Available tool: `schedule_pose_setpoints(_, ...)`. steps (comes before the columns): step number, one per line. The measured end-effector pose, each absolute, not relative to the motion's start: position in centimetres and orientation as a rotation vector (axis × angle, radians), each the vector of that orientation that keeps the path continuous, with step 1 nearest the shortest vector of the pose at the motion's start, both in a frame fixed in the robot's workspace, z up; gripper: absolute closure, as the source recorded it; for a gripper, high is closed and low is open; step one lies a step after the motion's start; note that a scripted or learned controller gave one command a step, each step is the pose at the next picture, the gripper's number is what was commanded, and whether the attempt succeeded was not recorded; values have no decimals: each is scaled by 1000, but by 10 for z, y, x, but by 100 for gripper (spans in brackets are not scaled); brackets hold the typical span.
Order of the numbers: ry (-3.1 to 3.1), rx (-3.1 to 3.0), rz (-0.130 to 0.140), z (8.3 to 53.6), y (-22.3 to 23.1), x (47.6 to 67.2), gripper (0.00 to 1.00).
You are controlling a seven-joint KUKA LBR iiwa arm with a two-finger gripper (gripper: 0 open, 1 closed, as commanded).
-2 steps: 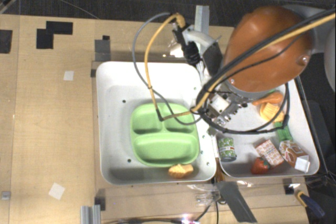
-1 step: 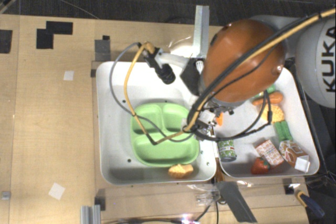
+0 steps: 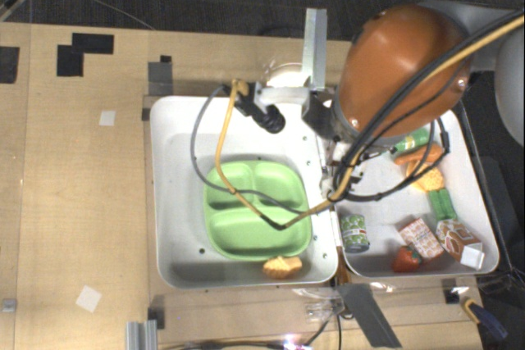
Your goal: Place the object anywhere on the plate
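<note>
I cannot tell if the gripper [image 3: 326, 120] over the left bin [image 3: 175, 201] holds anything; a pastry [image 3: 283, 266] lies just near of the green plate [image 3: 271, 180].

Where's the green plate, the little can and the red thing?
green plate [image 3: 243, 234], camera view, bare lower compartment
little can [image 3: 354, 232], camera view, its label side
red thing [image 3: 408, 261], camera view, its middle

Diffuse overhead light, moderately bright; soft shadows along the walls of the left bin [image 3: 174, 176], faint sheen on the arm's orange band [image 3: 394, 70], whole frame slightly soft.
</note>
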State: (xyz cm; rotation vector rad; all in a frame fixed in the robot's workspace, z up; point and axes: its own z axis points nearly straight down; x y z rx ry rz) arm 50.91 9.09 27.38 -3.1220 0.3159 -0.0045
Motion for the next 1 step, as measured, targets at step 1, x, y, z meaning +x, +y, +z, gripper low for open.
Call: schedule_pose_setpoints(1, 311, -3121, -13, 488, 84, 510, 100)
